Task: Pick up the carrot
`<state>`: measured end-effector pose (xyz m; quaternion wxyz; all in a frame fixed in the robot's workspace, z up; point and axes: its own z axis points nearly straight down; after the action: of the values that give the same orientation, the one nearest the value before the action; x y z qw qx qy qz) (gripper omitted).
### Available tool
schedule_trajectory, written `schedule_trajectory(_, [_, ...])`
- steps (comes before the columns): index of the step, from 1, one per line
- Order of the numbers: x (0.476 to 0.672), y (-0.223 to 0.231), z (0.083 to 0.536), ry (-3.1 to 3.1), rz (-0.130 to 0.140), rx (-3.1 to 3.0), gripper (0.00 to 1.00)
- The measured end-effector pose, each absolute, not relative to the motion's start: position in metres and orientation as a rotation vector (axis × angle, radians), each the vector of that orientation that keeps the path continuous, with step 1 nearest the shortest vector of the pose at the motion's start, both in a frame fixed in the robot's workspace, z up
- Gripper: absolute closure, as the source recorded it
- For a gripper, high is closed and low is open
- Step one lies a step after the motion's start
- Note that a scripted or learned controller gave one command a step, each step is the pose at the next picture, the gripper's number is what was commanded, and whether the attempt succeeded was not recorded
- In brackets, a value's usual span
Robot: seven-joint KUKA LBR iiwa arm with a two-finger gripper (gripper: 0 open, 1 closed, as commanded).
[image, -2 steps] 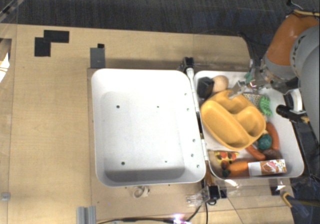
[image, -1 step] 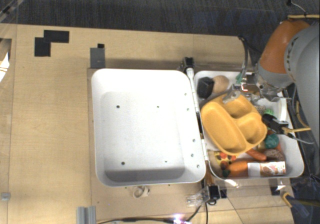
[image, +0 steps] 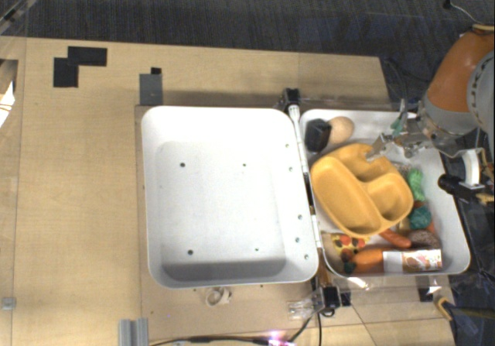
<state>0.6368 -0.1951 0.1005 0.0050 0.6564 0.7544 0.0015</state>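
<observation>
The carrot (image: 370,259) is an orange stick lying along the front wall of the right bin (image: 458,255), left of a white and orange tube (image: 414,261). My gripper (image: 383,146) hangs over the far rim of a yellow two-part dish (image: 360,193), well behind the carrot and not touching it. The grey arm with its orange band (image: 456,73) comes in from the upper right.
The right bin is crowded: a tan egg shape (image: 339,129), a black item (image: 317,134), green pieces (image: 418,197), a small orange-red piece (image: 396,240) and little toys (image: 344,244) near the carrot. The left bin (image: 224,197) sits alongside.
</observation>
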Motion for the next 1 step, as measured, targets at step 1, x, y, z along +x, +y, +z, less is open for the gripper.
schedule_trajectory(1, [0.6453, -0.1777, 0.0906, 2.248, 0.01, 2.178, 0.0])
